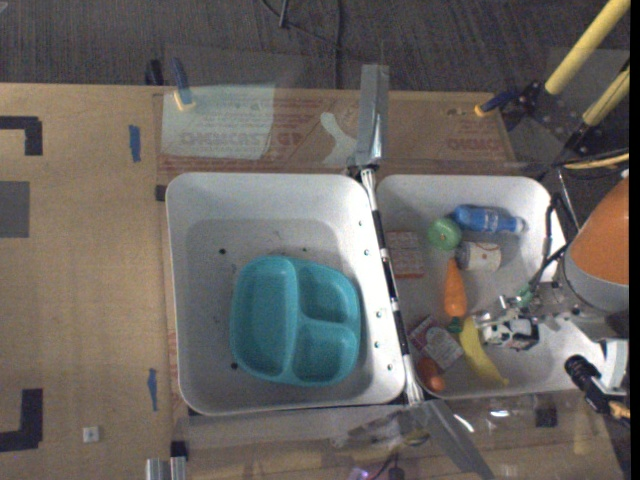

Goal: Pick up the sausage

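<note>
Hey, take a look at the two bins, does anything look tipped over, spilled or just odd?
Nothing looks spilled or broken. The teal divided plate sits slightly skewed in the left bin. In the right bin, the blue bottle lies on its side among loosely scattered items, including a banana and carrot.

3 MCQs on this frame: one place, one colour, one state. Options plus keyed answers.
1. Which bin holds the divided plate?
A. left bin
B. right bin
C. neither, it sits on the bench

2. What colour is the plate?
A. red
B. teal
C. black

3. How does the bottle rest in the right bin?
A. upright
B. on its side
C. propped on the banana

Answers:
1. A, it rests on the floor of the left bin.
2. B, its compartments are all teal.
3. B, its blue body lies flat near the far wall.
</note>
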Robot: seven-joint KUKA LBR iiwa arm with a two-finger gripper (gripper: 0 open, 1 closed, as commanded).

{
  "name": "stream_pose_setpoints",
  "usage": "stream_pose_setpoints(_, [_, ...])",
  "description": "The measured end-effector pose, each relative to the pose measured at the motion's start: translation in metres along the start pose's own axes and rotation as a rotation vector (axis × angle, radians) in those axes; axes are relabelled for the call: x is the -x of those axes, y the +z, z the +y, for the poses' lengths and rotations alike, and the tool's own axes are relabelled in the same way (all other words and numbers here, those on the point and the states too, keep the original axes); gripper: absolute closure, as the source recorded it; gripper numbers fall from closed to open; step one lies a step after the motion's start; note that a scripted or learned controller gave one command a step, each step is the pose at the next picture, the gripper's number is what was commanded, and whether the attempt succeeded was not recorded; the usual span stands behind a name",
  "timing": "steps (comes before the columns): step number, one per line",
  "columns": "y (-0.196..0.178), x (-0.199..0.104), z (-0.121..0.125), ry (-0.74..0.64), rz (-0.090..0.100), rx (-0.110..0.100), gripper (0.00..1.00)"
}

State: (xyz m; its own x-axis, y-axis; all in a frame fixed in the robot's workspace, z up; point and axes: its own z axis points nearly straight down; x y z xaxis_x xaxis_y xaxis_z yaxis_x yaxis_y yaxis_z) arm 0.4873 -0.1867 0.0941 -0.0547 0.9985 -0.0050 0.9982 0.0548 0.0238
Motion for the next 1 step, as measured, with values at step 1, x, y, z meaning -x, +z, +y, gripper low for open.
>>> stream_pose_setpoints(1, [0.0028, 0.0220, 0.0019, -0.201, 0.023, -0.005, 0.00])
